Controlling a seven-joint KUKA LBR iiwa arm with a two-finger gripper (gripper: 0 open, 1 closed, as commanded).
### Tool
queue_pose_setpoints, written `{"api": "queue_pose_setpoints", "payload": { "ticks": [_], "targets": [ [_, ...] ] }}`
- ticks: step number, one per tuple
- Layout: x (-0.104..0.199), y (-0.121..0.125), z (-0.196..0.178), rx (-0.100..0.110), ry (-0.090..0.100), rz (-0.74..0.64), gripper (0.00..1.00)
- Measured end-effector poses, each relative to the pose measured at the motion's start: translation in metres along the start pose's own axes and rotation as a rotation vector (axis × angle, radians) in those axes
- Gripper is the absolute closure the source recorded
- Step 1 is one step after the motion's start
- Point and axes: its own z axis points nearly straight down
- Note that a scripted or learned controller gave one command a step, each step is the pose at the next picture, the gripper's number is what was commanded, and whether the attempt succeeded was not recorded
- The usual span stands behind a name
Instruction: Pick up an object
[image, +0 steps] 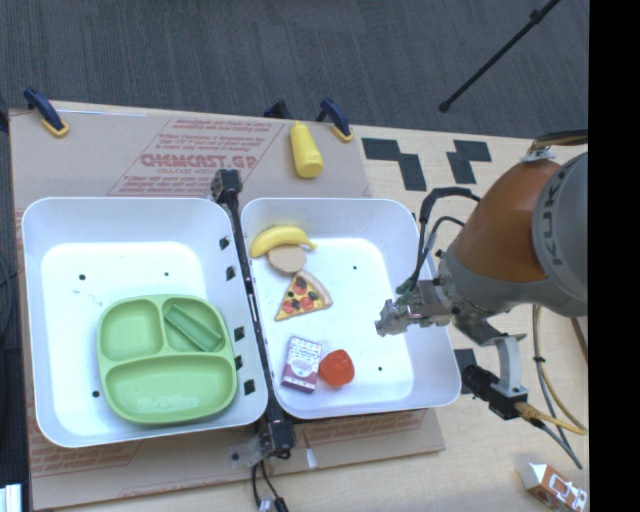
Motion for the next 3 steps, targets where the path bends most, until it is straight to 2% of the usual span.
{"api": "queue_pose_setpoints", "payload": {
  "ticks": [3],
  "targets": [
    [0.0009,0.0013,-0.0106,-0.006,-0.003,-0.001,1.00]
  ]
}}
